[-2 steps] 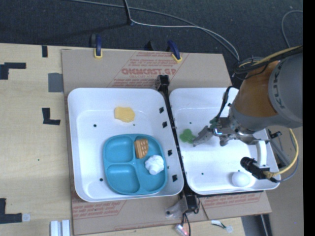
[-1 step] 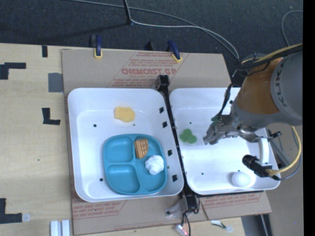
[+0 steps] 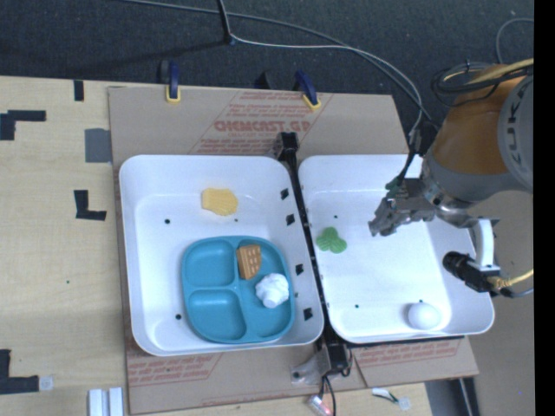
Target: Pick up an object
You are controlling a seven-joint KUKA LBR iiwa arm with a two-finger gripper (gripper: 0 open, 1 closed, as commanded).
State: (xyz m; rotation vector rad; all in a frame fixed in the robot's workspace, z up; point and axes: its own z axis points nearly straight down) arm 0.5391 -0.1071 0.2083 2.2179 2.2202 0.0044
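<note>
Your gripper (image 3: 384,224) hangs over the right shallow white bin (image 3: 451,323), open floor all round it. A small green leafy object (image 3: 330,242) lies just left of it, untouched

Claw (image 3: 381,224) too dark and small to tell fingers open or shut, nor whether touching the right bin (image 3: 364,173) floor. Arm (image 3: 481,146) cut off at the right edge, upper links out of frame. Green object (image 3: 330,242) too blurred to name. White round thing (image 3: 424,315) near the right bin's front corner likewise unclear in kind. Part of the left bin (image 3: 139,189) floor hidden under the blue tray (image 3: 212,306). Surface (image 3: 52,232) cropped at left and bottom. Cables (image 3: 260,33) run off the top edge.
</note>
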